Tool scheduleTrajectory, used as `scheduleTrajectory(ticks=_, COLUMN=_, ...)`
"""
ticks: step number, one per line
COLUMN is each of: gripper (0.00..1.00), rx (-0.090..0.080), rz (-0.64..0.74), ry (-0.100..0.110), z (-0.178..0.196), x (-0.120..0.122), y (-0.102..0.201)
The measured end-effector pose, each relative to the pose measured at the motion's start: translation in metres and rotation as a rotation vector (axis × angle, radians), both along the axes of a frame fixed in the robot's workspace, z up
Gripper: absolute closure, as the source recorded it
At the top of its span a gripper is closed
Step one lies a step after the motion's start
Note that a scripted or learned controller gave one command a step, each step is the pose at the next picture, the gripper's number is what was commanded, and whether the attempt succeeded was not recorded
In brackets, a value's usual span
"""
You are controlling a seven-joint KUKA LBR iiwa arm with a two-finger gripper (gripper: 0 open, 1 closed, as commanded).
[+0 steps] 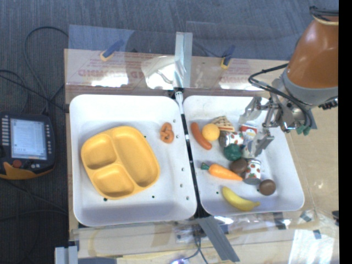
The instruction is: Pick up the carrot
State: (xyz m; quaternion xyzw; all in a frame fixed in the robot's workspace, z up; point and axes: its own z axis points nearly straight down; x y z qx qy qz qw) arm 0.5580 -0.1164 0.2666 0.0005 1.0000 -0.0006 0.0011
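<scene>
Carrot [223, 172] lengthwise left-right, tip rightward

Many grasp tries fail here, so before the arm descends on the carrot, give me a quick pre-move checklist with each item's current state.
1. Orange carrot with green top visible in the right white bin: ok.
2. Carrot top unobstructed: ok.
3. Gripper above carrot: not ok, it hangs further back, over the cans.
4. Room beside carrot: not ok, brown round object touches its tip.
5. Yellow banana apart from carrot: ok.
6. Fingers free of objects: cannot tell.
</scene>
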Motion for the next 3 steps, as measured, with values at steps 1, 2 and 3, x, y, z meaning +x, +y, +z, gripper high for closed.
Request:
scheduleTrajectory(ticks=1, gripper=0.0, rx=0.003, rz=-0.076, ry=0.011, z=-0.112, x=-0.012, y=0.019)
scheduleTrajectory(ticks=2, gripper=0.0, rx=0.004, rz=-0.379, ry=-0.01, z=-0.175, x=-0.04, y=0.014)
scheduleTrajectory(ticks=3, gripper=0.0, rx=0.006, rz=-0.694, ry=-0.023, z=-0.174, x=-0.059, y=0.018)
